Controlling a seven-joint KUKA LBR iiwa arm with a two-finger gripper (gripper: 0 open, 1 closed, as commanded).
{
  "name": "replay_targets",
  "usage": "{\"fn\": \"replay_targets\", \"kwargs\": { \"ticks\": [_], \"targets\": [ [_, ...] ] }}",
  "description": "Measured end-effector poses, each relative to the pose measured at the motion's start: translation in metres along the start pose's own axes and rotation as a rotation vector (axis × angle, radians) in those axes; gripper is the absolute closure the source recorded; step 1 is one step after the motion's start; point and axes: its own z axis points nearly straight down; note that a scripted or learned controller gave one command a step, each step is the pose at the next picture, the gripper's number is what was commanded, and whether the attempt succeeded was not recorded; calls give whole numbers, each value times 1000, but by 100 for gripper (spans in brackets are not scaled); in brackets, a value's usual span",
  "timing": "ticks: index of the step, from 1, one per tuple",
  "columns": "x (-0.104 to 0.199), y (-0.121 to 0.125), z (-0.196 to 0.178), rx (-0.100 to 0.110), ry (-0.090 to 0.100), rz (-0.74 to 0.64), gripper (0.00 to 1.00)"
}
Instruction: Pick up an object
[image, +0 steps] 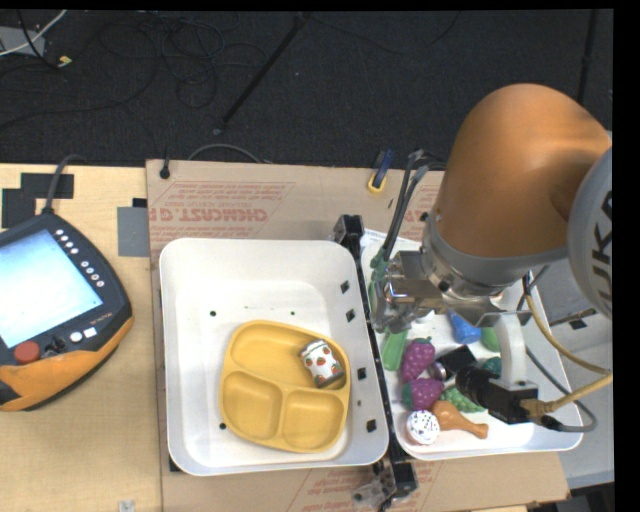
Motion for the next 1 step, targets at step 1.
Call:
{"fn": "replay_targets", "kwargs": {
  "ticks": [1],
  "targets": [
    [-1, 0, -22, 1, 0, 0, 100]
  ]
}}
